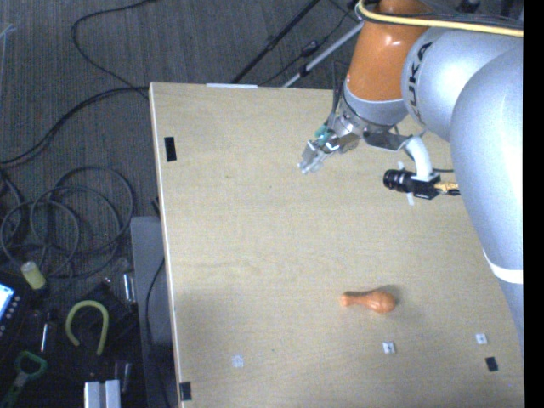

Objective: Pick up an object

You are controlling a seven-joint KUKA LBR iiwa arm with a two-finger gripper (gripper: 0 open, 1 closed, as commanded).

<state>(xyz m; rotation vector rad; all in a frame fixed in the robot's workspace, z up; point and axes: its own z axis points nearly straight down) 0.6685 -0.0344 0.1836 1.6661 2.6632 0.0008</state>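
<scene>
Grey carpet with loose black cables surrounds the bench; a tan board (255, 228) covers the work area, so I can make out no bin walls or compartments, and nothing in view sits inside a container. From my seat, the one loose object is a small orange pear-shaped piece (370, 300), lying on its side on the bare board, narrow end pointing away from the arm.

Taking that piece as my landmark: the gripper (316, 154) hangs well apart from it, toward the far edge of the board, tilted over and carrying nothing that I can see. Whether its fingers are spread or closed I cannot tell; they are too small and blurred. The arm (476, 83) comes in on the side opposite the cables.

My guess: approach not yet begun, pick undone.
</scene>
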